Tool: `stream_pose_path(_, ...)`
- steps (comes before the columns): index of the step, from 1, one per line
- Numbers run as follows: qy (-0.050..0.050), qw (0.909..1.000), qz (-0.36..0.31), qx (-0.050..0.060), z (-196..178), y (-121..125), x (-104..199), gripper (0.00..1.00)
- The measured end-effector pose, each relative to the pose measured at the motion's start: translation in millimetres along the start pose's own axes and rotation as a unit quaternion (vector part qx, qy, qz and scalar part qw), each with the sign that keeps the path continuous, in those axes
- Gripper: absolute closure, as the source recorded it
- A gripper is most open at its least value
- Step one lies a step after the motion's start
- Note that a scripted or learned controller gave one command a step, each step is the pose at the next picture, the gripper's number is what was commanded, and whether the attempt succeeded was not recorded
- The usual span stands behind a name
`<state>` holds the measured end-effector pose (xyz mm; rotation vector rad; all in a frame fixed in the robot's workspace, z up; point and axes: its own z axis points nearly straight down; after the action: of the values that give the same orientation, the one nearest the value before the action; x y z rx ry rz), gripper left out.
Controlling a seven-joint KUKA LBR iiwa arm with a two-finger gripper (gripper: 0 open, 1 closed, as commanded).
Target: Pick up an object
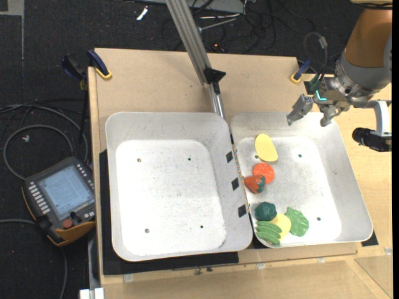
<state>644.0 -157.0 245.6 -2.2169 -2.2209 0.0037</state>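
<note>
Two fingers (312, 113) spread open, holding nothing, above right bin (324, 185) far edge; yellow piece (265, 147) lies nearest, below-left of fingers, long axis roughly along bin depth.

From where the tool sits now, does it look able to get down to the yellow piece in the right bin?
Probably yes. The tool hangs open above the right bin's far edge, holding nothing. The yellow piece lies by itself on the bin floor, apart from the red-orange toy, with nothing over it.

White bins (124, 142); yellow piece (265, 147); orange-red toy (260, 176); dark green lump (265, 211); tan bench (156, 80).
</note>
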Motion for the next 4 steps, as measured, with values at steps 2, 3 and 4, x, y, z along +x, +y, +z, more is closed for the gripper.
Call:
stream_pose_path(2, 0.0, 1.0, -0.001, 0.0, 42, 3, 5, 0.0)
stream_pose_path(3, 0.0, 1.0, -0.001, 0.0, 102, 11, 7, 0.0)
stream_pose_path(4, 0.0, 1.0, -0.001, 0.0, 154, 11, 9, 0.0)
